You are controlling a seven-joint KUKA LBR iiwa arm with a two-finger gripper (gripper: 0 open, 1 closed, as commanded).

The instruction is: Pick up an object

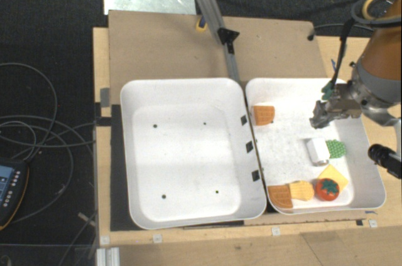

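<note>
We saw the gripper (321,115) hanging over the right bin (295,90), near its upper right part, with the arm (380,61) coming in from the right. The objects lay in that bin: a white block (317,150) just below the gripper, a green piece (336,148) touching the block's right side, an orange waffle (264,115) by the bin's left wall, and along the front wall a second waffle (281,196), a yellow chip (302,190), a yellow wedge (335,174) and a red tomato (326,190) bunched close together. The left bin (188,152) sat beside it. We took the white block as the likeliest target, being nearest the gripper. We judged it light, stiff and toy-like, probably smooth plastic and so a bit slippery; not fragile. Its flat long sides looked best to pinch, though the green piece crowded the right side, so the jaws might catch both or push the block. The tomato looked round and prone to roll out; the waffles looked thin and flat, hard to get under. As for the jaws, we could not tell how far apart they stood: the gripper was small and dark against the bin. We saw nothing between them, and could not tell whether they touched the bin floor.
</note>
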